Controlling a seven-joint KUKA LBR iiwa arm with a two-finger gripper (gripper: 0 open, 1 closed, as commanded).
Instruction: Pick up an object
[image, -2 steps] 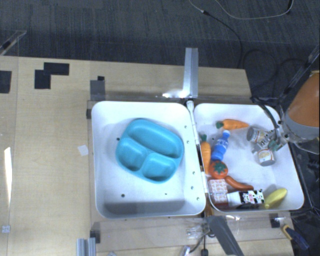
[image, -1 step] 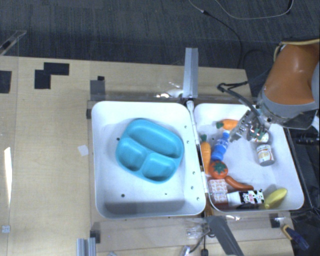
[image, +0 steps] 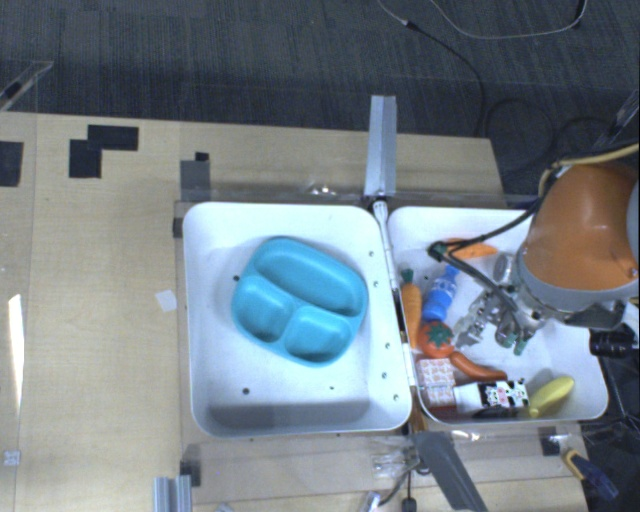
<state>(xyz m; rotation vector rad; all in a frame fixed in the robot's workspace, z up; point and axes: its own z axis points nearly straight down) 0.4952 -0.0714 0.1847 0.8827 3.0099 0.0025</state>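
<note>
Over the right bin (image: 596, 352): gripper (image: 492, 325) poised above the clutter.

Blue bottle (image: 440, 297) is seen just beside the gripper at about ten o'clock, long axis running one-to-seven; an orange piece (image: 472, 364) lies near at seven o'clock. Whether the gripper is released or clenched cannot be told; nothing is seen grasped.

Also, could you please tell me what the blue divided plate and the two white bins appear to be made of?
The blue three-compartment plate looks like moulded plastic: even colour, rounded edges, a soft sheen. The left white bin and the right white bin seem to be thin, smooth plastic or coated sheet, with rounded corners; the view leaves that open.
</note>
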